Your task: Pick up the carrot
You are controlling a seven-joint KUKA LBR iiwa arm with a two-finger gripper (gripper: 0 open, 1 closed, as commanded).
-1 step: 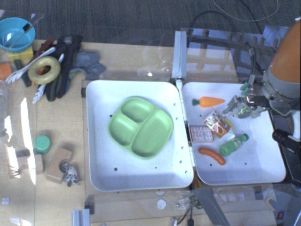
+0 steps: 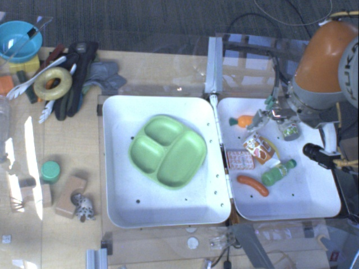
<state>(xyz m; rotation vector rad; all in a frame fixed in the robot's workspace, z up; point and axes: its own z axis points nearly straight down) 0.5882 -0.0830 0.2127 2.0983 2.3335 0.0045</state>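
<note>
Looking down on the right bin [image 2: 331,203], I see the carrot [image 2: 245,121] lying near its back left corner. My gripper [image 2: 262,118] hangs just beside it, fingers parted and holding nothing. A green divided plate [image 2: 168,150] sits in the left bin [image 2: 120,206].

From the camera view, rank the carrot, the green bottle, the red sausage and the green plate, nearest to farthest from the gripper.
Measured from the gripper in the right bin:
1. Carrot, just to its left.
2. Green bottle, toward the bin's front.
3. Red sausage, by the front edge.
4. Green plate, over in the left bin.
</note>
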